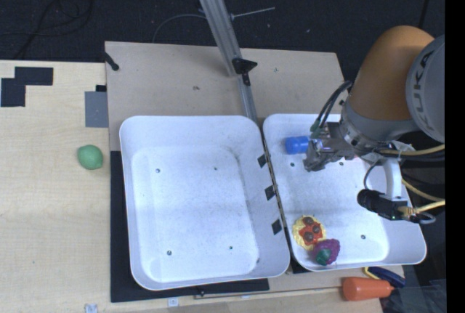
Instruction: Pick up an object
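Far out to the left of the fingers, well apart from everything, there's a little green ball (90, 157) sitting on the desk (43, 195), outside both bins, so I'd ignore it. Next over is the left bin (138, 131), then the right bin (414, 250), where the action is. The likeliest target looks like the blue piece (295, 144), lying on the bin floor just beside the fingers (317, 159) on their left, close to the bin's upper-left corner. It looks like a small hard plastic cylinder lying on its side, so my guess is light, stiff and a bit slick, likely to roll or squirt out if pinched off-centre; I'd close across its short width at the middle. Honestly I can't tell how far apart the fingers are from this angle, it's just a dark cluster, and I don't see anything between them. Below the fingers, near the bin's front edge, sit a yellow toy with red spots (308, 229) and a purple-green lump (326, 251) touching each other; they look awkward to separate.
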